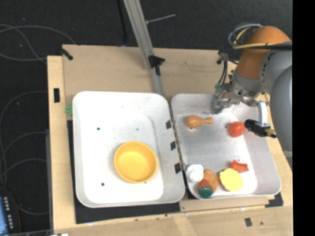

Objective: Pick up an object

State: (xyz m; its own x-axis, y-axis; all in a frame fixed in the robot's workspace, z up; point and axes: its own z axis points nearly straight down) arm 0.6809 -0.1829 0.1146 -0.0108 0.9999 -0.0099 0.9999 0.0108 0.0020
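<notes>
In the left bin point(88, 132) I see a yellow bowl point(135, 162). In the right bin point(263, 181), an orange drumstick-shaped toy point(198, 121) lies toward the far side. My gripper point(220, 103) hovers just right of it; its opening I cannot tell.

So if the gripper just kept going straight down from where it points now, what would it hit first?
Probably the bare floor of the right bin. The gripper hangs just up and right of the orange drumstick-shaped toy, seemingly beside it, though depth is unclear from this slanted view.
</notes>
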